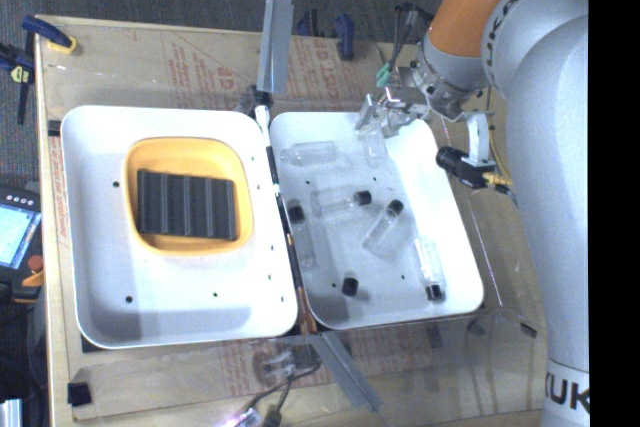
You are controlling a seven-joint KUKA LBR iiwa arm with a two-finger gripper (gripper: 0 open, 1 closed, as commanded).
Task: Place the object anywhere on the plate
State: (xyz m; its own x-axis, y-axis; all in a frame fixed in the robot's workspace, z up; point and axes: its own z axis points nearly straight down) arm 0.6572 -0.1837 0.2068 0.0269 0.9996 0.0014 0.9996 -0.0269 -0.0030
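A yellow plate [186,151] with a dark ridged centre lies in the left white bin [85,245]. Several clear vials with black caps lie scattered in the right white bin [462,225]: one vial [310,153] near the back left, one [340,202] in the middle, one [383,230] to its right and one [429,267] near the front right corner. My gripper [378,118] hangs over the back edge of the right bin, just above a faint clear vial [373,147]. Glare and clear plastic blur what lies at its tip.
A metal divider bar [274,43] stands behind the gap between the bins. Blue clamps [343,30] sit on the bench's back edge. My arm's grey body [545,165] looms over the right side of the right bin. A black fitting [462,165] juts over that bin's right wall.
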